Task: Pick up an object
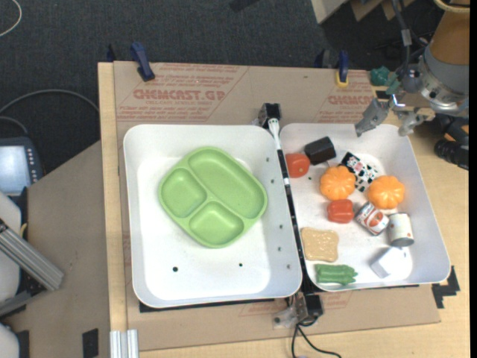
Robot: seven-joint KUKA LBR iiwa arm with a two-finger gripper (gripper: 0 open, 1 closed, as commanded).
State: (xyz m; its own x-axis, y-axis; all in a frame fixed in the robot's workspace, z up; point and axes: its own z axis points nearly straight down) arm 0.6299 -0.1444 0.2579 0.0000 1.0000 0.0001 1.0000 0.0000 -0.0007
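Near edge of right bin (436, 263): a green pepper-like piece (336, 274) lies along the front wall, with a slice of toast (320, 245) just behind it and a pale grey-white block (389, 262) to its right.
Middle of right bin: a small red piece (340, 211), a red-and-white can (370, 218) and a grey cylinder (401, 230) crowd together; behind them sit two orange pumpkin-like fruits, one left (338, 183), one right (386, 192).
Far part of right bin: a black-and-white patterned item (359, 168) lies between the fruits, a red tomato-like piece (297, 165) hugs the left wall, and a black block (320, 150) sits just behind it.
Left bin (141, 222): carries a green divided plate (212, 196).
Surface: a cardboard-covered board (186, 88) under both bins, clamped at its far edge.
Gripper (387, 118): it hovers over the far right corner of the right bin, above the toys and apart from all of them.
Fingers (367, 119): spread apart, nothing between them, though the slant makes the width of the gap hard to judge.
Step in hand: probably the approach, with no object chosen by contact yet.
Next move: come down over one piece with room around it; the black block looks the nearest free candidate, while the crowded middle risks nudging neighbours.
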